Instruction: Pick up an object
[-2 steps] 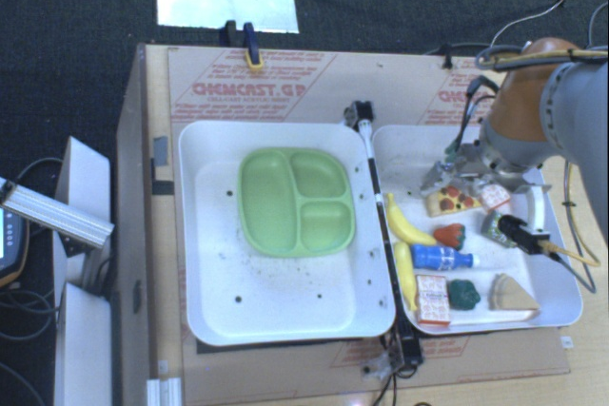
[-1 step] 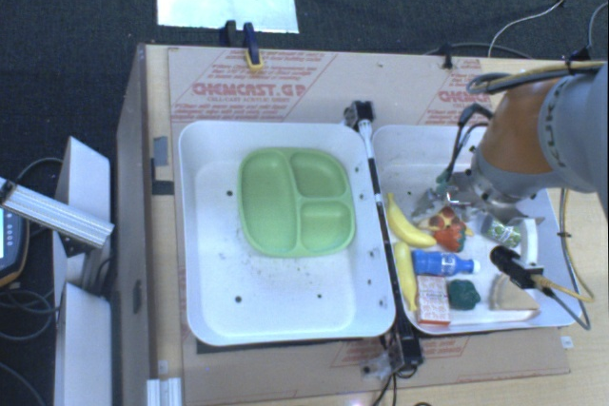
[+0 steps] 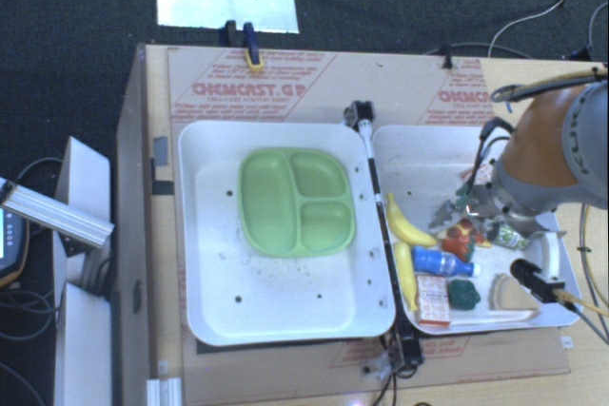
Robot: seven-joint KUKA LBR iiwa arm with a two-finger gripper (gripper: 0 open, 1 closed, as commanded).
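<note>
Crowded against the right bin's (image 3: 419,147) lower rim at lower right, a red-and-orange object (image 3: 461,239) lies under the gripper (image 3: 455,216), finger spread impossible to tell, with bare floor above; bananas (image 3: 407,228) and bottle (image 3: 443,262) adjoin.

You've got the hand (image 3: 455,216) low in the right bin (image 3: 419,152), over a red object (image 3: 460,241) beside the bananas (image 3: 403,238); green tray (image 3: 295,203) sits in the left bin (image 3: 214,299).

A robot lab is shown by the grey arm (image 3: 561,147), loose cables (image 3: 533,19) and taped-down bins (image 3: 285,233).
</note>
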